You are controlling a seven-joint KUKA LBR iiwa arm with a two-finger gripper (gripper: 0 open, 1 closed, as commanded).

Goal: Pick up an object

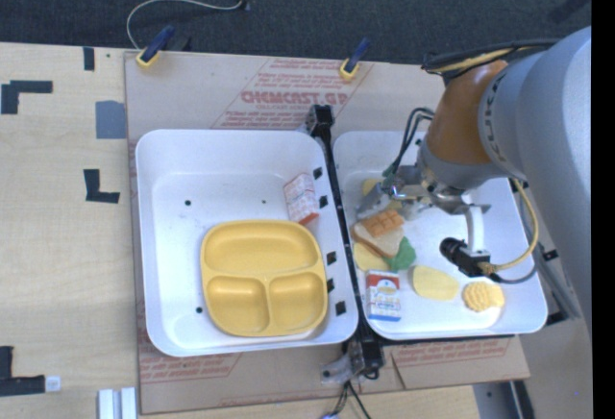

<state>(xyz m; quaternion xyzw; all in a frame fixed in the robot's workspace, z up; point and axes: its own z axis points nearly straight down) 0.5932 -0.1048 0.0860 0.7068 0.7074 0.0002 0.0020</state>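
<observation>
**Arm low over the right bin, among the toy food**

The bench point(58, 215) carries a brown board with two white bins side by side. The grey arm point(538, 119), with its orange band, reaches in from the right and bends down over the right bin point(519, 316). The left bin point(154, 215) holds a yellow divided plate point(264, 275) and, near its right wall, a small red-and-white carton point(301, 197) lying tilted. In the right bin, the pincer point(389, 199) sits low at the bin's left side, just above a waffle-like orange piece point(384, 221); whether its fingers are wide or narrow I cannot tell, as the wrist seems to hide them. Near it lie a green piece point(403, 254), a red-and-white box point(383, 297), a yellow oval piece point(435, 283) and a ridged yellow piece point(482, 296).
</observation>
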